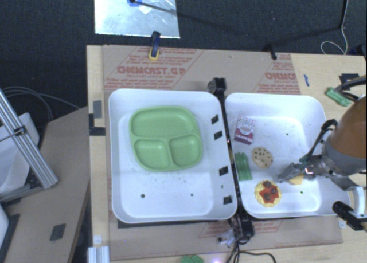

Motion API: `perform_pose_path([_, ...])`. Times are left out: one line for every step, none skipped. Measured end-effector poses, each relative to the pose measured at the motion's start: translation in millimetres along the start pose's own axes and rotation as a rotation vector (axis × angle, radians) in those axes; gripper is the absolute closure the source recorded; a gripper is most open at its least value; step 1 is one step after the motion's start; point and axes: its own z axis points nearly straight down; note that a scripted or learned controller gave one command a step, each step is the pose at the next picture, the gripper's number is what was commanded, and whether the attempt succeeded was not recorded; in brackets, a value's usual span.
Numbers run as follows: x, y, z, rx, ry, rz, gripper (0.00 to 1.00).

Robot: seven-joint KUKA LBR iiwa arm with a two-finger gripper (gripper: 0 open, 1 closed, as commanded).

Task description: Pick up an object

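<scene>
Two white bins sit side by side on the tabletop (97, 73); the left bin (123, 199) holds a green divided plate (166, 138), and the right bin (309, 110) holds a small red-and-white carton (245, 130), a green ridged piece (243, 166), a round cookie (262, 156), a little pizza (268, 192) and a small yellow piece (296, 180). The arm reaches in from the right; the gripper (293, 171) is low over the right bin, just beside the yellow piece and right of the cookie; whether it is open or closed cannot be told.
</scene>
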Motion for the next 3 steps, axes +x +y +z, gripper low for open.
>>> perform_pose_path([-0.5,1.3,-10.9,-0.004,-0.002,0.001,1.00])
perform_pose_path([67.5,50.8,0.4,-0.003,0.001,-0.011,1.00])
perform_pose_path([142.3,90.0,-106.8,-0.013,0.001,-0.014,1.00])
